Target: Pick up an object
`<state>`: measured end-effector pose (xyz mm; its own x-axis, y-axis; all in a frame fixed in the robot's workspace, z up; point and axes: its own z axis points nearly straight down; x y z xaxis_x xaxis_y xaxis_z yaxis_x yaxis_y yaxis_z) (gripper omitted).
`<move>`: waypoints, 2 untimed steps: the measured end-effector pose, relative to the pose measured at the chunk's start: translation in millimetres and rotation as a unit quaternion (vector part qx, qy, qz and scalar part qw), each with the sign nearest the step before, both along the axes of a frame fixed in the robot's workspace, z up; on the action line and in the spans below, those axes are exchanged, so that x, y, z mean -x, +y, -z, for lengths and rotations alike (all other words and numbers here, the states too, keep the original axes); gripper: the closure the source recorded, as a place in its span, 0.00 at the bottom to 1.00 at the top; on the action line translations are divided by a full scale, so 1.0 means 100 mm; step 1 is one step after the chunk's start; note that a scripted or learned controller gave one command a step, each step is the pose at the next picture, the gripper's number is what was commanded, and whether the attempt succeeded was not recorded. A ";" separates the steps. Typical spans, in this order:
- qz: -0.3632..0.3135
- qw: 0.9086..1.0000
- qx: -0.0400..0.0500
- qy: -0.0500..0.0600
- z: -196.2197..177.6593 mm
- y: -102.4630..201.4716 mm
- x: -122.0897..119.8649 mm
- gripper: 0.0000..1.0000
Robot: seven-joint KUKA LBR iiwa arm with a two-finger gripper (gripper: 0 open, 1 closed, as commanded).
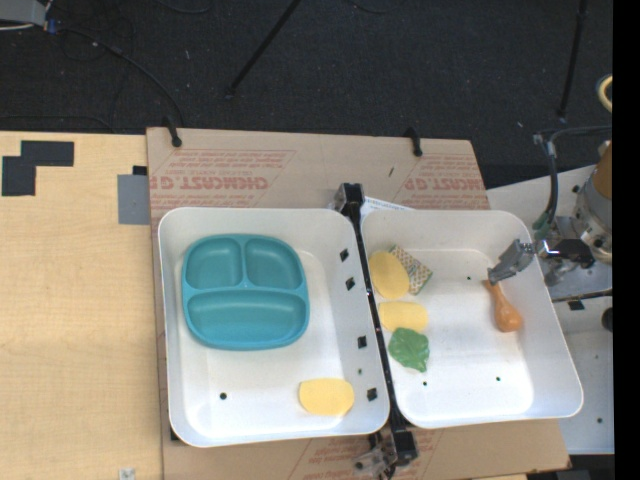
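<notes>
My gripper [507, 265] reaches in from the right and hovers over the right edge of the right bin [470, 398]. Just below its tip lies an orange carrot-like piece [505, 309], whose upper end is close to the gripper. On the left side of this bin sit a yellow oval piece [389, 274], a speckled tan wedge [414, 270] behind it, another yellow piece [403, 316] and a green leafy piece [409, 349]. Nothing shows in the gripper.
The left bin [190, 408] holds a teal divided plate [244, 291] and a yellow piece [326, 396] near its front right corner. A black divider [364, 308] runs between the bins. Cardboard [240, 173] lies under both bins, and cables hang at the right.
</notes>
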<state>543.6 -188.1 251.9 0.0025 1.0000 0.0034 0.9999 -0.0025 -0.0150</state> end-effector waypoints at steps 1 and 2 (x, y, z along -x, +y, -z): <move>-0.001 1.000 0.001 -0.006 -0.07 0.00 -0.02 0.00; -0.001 1.000 0.001 -0.004 0.36 0.01 -0.01 0.00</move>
<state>544.9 -186.6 215.6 0.0003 1.0000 0.0020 1.0000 -0.0003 -0.0069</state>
